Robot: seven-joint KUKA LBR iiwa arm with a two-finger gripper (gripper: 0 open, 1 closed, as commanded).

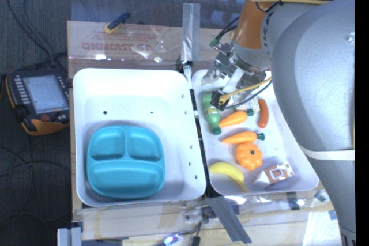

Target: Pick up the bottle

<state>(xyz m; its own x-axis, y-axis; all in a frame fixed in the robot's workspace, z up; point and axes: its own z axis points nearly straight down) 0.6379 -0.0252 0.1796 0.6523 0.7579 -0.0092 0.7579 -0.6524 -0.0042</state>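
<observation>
While the arm [300, 37] reaches into the right bin [297, 178], its gripper [226, 89] hovers at twelve o'clock of the carrots [235, 119], jaws' opening impossible to tell.

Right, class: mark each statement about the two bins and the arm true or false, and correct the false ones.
1. The blue divided tray lies in the left bin. True.
2. The banana lies in the left bin. False: it lies in the right bin.
3. Two carrots lie in the right bin. True.
4. The gripper hovers over the blue tray. False: it is over the right bin's far end.
</observation>
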